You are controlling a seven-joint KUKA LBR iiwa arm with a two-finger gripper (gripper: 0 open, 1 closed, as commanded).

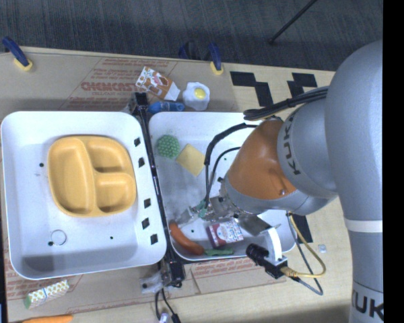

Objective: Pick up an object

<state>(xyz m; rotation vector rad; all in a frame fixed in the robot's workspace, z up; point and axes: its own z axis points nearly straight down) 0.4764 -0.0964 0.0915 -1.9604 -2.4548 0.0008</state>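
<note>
My gripper (207, 211) reaches down into the right bin (223, 121), under the orange wrist band, near the bin's front left part. Just below it lie a red packet (224, 233), an orange-red sausage-shaped piece (185, 239) and a thin green piece (219, 252) against the front wall. A green knobbly ball (167, 145) and a pale yellow block (190, 159) rest further back in the same bin, apart from the gripper. The wrist hides what is directly under the gripper.
The left bin (20, 200) holds a yellow divided plate (91, 175). Behind the bins lie a small carton (151, 81), a blue item (165, 106) and a white-and-yellow egg toy (196, 94). A wrapped packet (47, 293) lies at the bench's front left.
</note>
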